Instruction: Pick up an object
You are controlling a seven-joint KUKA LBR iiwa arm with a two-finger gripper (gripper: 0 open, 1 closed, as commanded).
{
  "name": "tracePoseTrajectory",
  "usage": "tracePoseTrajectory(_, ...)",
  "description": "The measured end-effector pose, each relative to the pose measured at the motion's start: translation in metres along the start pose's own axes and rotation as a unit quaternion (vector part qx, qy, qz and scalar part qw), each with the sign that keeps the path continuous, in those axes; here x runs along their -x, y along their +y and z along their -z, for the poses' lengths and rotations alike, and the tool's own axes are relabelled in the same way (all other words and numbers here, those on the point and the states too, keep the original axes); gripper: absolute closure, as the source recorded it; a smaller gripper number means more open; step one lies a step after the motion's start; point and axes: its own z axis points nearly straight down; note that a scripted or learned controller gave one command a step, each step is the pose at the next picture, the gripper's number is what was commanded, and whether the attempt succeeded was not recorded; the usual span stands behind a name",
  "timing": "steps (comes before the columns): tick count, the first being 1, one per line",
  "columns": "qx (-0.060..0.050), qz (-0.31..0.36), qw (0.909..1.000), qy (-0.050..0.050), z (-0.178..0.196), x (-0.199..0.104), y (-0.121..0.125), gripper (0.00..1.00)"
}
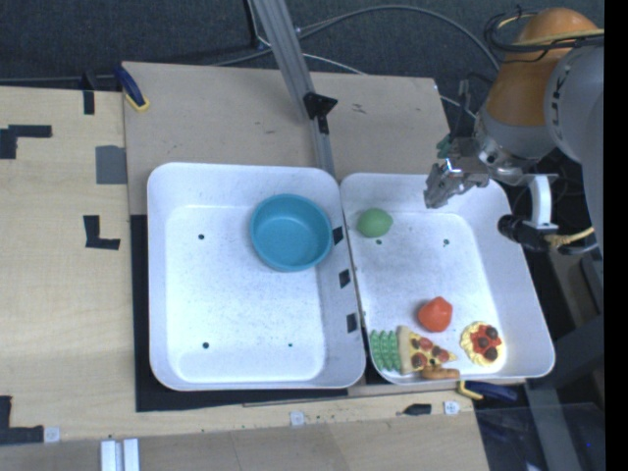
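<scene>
You have several candidates in the right bin (pixel 510 263): a green ball (pixel 373 223) at its 11 o'clock corner, a red tomato-like piece (pixel 436 313) toward 5 o'clock, and flat toy food, a pizza slice (pixel 422 351) and a small round pizza (pixel 482 342), along the 6 o'clock rim. The gripper (pixel 439 190) hangs over the bin's 1 o'clock edge, holding nothing; whether its jaws are apart or together, you cannot tell. The ball looks light, smooth and likely to roll, so take it across its middle. The blue bowl (pixel 290 232) in the left bin (pixel 186 292) looks rigid; grasp its rim. The flat pieces sit tight against the wall, details too small to read.
</scene>
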Motion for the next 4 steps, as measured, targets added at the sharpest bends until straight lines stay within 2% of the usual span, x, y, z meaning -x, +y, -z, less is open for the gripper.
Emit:
tracePoseTrajectory(1, 0.0, 0.0, 1.0, 0.0, 0.04, 0.0, 0.0, 1.0)
tracePoseTrajectory(2, -0.001, 0.002, 1.0, 0.001, 0.045, -0.054, -0.001, 1.0)
tracePoseTrajectory(3, -0.002, 0.002, 1.0, 0.001, 0.031, -0.108, 0.007, 1.0)
tracePoseTrajectory(4, -0.002, 0.002, 1.0, 0.001, 0.039, -0.157, 0.015, 1.0)
